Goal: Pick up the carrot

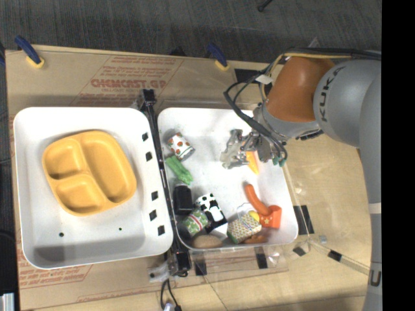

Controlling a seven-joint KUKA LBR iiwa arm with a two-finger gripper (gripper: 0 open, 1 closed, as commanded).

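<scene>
The carrot, a short orange tapered piece, lies in the right bin near its right wall, its thick end against an orange-red block. My gripper hangs over the upper right part of that bin, above and slightly left of the carrot and apart from it. A small yellow-orange piece pokes out just under the gripper; whether it is held is unclear.
The right bin also holds a red and white can, a green item, a black item, a cow-patterned toy, a green can and a patterned pouch. A yellow divided plate sits in the left bin.
</scene>
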